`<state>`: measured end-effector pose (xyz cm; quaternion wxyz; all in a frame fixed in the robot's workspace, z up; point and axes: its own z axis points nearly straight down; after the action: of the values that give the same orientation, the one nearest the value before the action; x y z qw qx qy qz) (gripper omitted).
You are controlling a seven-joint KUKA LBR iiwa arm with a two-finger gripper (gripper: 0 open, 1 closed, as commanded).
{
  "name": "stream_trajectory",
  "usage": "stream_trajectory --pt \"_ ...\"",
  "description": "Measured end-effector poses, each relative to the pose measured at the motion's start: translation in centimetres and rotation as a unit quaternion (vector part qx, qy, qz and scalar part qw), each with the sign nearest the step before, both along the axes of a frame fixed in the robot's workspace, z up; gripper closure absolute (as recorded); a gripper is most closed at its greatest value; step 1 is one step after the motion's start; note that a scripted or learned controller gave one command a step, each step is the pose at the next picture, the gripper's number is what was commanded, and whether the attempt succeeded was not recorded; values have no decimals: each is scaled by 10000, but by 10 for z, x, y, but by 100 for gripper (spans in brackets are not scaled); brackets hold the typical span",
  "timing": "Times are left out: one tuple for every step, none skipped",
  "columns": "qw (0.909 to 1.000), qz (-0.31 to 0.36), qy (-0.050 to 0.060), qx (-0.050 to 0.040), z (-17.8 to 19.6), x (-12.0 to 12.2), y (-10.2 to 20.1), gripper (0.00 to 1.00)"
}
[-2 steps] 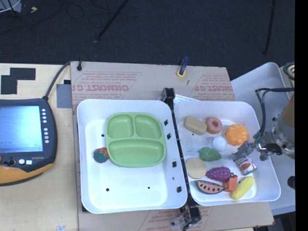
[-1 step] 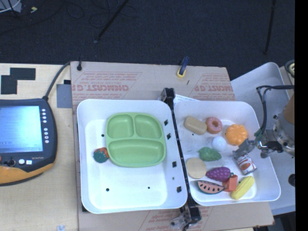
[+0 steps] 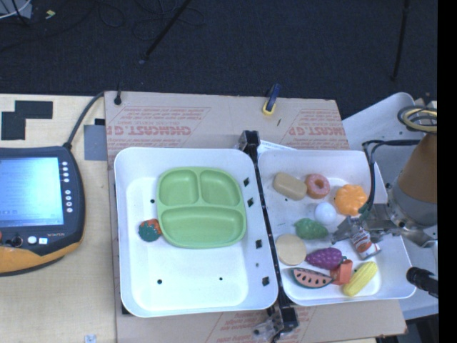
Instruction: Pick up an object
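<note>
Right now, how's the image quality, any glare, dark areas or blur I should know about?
In the camera view, light is even on the two white bins; the green divided plate shows mild sheen, no harsh glare. The floor beyond the bench is nearly black. The tablet screen glows washed-out. The gripper and nearby toy food look soft, slightly blurred.

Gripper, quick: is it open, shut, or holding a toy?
Gripper: cannot be told; it sits low in the right bin among the toy food.

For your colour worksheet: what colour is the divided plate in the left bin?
Light green, in the camera view.
</note>
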<state>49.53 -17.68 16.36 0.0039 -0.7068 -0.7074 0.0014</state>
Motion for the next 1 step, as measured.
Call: stream_trajectory --pt "10000 4 1 2 -62 0 9 0"
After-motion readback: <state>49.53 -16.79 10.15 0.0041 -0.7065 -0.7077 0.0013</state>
